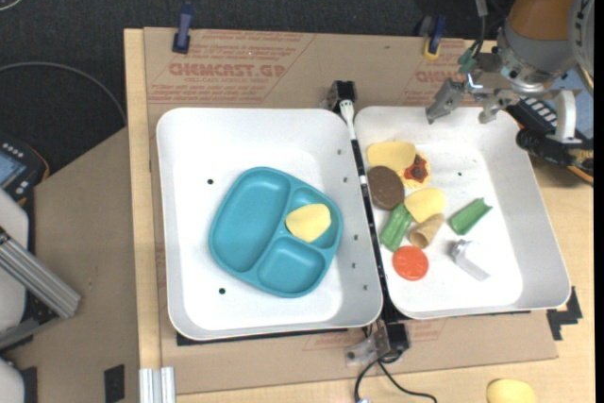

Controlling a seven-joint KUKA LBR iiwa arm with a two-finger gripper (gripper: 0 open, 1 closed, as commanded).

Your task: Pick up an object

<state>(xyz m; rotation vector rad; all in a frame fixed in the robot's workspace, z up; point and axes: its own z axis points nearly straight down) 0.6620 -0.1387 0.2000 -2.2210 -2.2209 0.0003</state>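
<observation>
My tool (pixel 464 101) hangs over the far edge of the right bin (pixel 528 203), its two fingers (pixel 441 104) spread apart with nothing between them. It is well apart from the things I could pick up, which lie clustered in the left half of that bin.

Nearest the far side sits a flat yellow piece (pixel 390 154), with a small red and dark piece (pixel 416 170) touching its right edge. Just in front, a brown oval (pixel 384 187) lies close to the bin's left wall. Nearer the camera come a yellow wedge (pixel 425 203), a green pod (pixel 395 227) leaning against it, and a tan cone (pixel 427 229). A second green piece (pixel 469 216) lies to the right of these, tilted. At the front are a flat orange-red disc (pixel 411 263) and a small grey metal part (pixel 467 259) beside it.

The left bin (pixel 189 165) holds a blue divided plate (pixel 269 231), and a pale yellow lump (pixel 308 222) rests in the plate's right-hand compartment. Both bins sit on a brown board (pixel 236 66) laid over the bench.
</observation>
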